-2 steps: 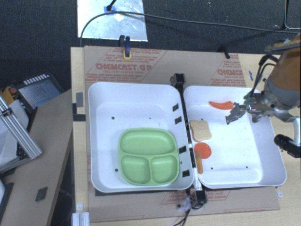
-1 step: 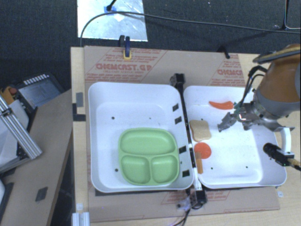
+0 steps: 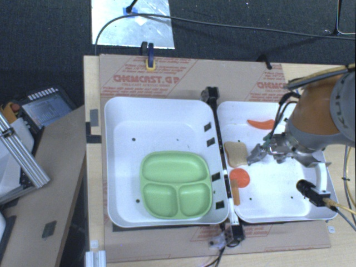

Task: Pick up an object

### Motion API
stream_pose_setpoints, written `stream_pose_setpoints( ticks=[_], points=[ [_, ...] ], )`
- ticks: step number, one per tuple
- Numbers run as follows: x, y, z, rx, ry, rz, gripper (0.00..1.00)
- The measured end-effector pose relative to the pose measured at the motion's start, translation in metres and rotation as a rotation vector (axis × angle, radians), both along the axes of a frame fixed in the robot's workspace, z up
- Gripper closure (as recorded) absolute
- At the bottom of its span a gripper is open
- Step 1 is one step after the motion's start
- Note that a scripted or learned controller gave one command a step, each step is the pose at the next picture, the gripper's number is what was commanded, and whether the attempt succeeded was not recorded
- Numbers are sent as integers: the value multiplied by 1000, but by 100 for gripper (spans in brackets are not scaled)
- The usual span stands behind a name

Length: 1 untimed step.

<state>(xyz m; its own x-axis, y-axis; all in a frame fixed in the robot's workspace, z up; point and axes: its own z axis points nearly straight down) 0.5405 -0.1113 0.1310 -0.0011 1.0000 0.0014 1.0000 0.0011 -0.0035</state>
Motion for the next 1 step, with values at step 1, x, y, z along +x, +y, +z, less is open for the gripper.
stream_pose_setpoints(
  ticks=[1],
  points=[
    [2, 0, -46, -2, -8, -1, 0]
  ],
)
